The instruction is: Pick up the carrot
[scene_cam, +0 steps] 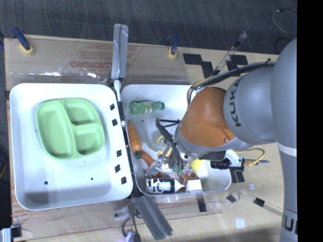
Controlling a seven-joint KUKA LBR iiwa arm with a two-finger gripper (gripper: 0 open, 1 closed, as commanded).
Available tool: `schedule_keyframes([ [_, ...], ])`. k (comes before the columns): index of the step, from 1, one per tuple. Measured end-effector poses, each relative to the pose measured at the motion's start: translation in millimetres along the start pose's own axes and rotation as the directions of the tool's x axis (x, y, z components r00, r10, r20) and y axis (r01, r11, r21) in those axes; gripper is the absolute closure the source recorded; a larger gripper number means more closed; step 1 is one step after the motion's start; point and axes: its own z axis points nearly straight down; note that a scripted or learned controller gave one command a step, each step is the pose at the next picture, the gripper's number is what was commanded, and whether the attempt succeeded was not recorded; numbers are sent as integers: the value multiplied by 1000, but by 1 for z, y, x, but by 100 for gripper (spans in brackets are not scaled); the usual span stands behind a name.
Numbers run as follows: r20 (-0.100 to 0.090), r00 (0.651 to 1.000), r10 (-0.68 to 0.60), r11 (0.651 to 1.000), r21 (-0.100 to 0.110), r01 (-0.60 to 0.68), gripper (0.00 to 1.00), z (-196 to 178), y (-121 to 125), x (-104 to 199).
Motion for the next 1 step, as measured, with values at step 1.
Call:
schedule_keyframes([
  [1,-18,969,-247,969,2,247,0,-63,6,-1],
])
